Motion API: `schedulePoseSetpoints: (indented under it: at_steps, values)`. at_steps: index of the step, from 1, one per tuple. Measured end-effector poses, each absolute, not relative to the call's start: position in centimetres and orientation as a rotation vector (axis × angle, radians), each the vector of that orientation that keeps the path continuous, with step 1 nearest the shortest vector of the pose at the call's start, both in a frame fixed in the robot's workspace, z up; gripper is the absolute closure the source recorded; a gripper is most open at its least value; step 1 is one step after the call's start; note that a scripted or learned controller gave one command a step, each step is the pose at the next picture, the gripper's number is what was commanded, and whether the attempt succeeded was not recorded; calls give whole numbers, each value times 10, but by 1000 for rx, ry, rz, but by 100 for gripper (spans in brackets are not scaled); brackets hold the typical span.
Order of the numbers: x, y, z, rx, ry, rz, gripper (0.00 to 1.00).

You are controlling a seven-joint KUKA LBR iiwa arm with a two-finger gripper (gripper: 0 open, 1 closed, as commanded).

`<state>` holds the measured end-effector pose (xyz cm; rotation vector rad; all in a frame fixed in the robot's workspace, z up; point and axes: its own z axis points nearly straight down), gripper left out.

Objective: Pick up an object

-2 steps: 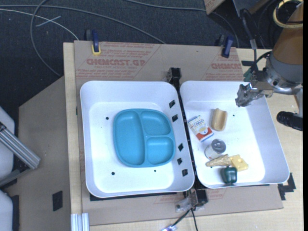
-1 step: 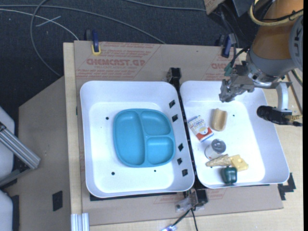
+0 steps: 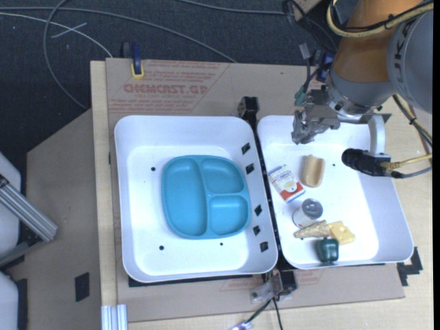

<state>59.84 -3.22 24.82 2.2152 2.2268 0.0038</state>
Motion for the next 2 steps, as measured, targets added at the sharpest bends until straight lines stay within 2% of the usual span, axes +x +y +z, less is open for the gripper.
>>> schedulePoseSetpoints:
  at_steps: [1, 2]
  values:
    - [618, 20, 246, 2215, 2226, 3, 100]
    - [630, 67, 233, 2216, 2227, 2, 100]
